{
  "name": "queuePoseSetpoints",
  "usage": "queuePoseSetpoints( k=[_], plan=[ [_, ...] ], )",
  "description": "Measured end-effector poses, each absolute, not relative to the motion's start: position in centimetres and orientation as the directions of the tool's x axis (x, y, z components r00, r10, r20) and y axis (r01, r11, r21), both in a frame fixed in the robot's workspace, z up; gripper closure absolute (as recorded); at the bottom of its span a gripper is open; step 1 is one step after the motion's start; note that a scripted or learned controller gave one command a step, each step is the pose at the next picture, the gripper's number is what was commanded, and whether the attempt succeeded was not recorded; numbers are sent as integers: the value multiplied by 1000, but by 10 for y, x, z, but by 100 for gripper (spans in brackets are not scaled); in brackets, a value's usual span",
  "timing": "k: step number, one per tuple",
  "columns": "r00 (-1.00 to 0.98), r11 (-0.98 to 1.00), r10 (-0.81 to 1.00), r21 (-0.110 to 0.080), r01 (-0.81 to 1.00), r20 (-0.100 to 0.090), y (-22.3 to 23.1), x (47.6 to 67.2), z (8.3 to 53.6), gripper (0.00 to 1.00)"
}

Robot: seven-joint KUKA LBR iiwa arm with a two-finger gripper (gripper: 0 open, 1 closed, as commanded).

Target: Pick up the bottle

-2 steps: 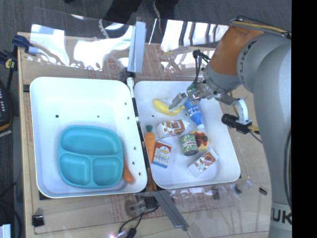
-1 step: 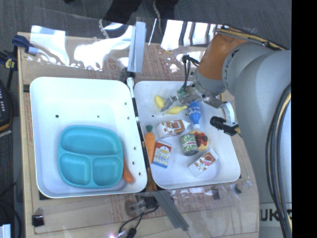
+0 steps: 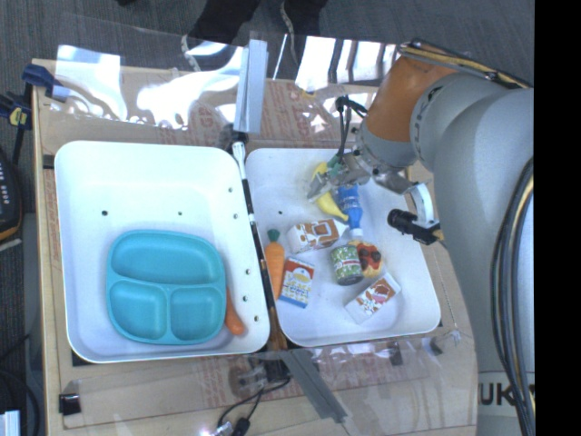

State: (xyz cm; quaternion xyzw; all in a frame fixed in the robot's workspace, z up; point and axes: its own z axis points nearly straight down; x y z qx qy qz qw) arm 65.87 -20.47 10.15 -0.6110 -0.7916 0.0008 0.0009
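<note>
The two-finger gripper [image 3: 329, 182] sits so small and dark below the grey arm's orange-banded wrist [image 3: 399, 107] that its fingers cannot be made out, and the upper end of the clear bottle with a blue label [image 3: 350, 209] just beneath it merges with them. A yellow banana-shaped toy [image 3: 327, 203] beside the gripper is partly covered by the gripper and bottle. Well away on the gripper's far side, a small orange piece [image 3: 234, 321] is half hidden under the turquoise divided plastic plate [image 3: 167, 285], and the small cartons' printing is too fine to read.
</note>
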Motion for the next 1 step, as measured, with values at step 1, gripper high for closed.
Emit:
queuePoseSetpoints(
  k=[1],
  plan=[
    [172,-172,985,1,985,0,-199,657,214,100]
  ],
)
